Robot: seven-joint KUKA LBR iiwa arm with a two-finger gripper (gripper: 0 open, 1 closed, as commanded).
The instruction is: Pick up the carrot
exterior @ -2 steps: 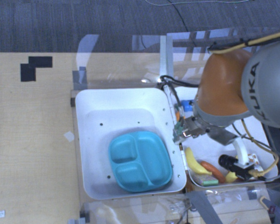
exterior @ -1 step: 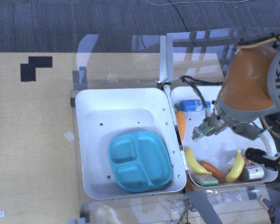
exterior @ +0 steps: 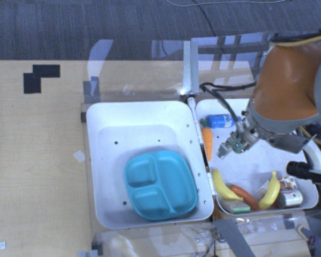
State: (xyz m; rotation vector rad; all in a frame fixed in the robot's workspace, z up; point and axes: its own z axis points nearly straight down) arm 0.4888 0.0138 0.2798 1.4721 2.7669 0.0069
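The carrot (exterior: 207,143), orange and tapered, lies along the right bin's left wall; my claw (exterior: 229,147) hovers beside it, its spread unreadable.

The carrot (exterior: 207,140) lies against the right bin's (exterior: 309,201) left wall. The gripper (exterior: 227,148) hangs just right of the carrot; a blue bottle (exterior: 217,120) lies just beyond it.

Grey arm (exterior: 295,86) with orange band, reaching in from the right, wrist angled down-left, jaws indistinct.
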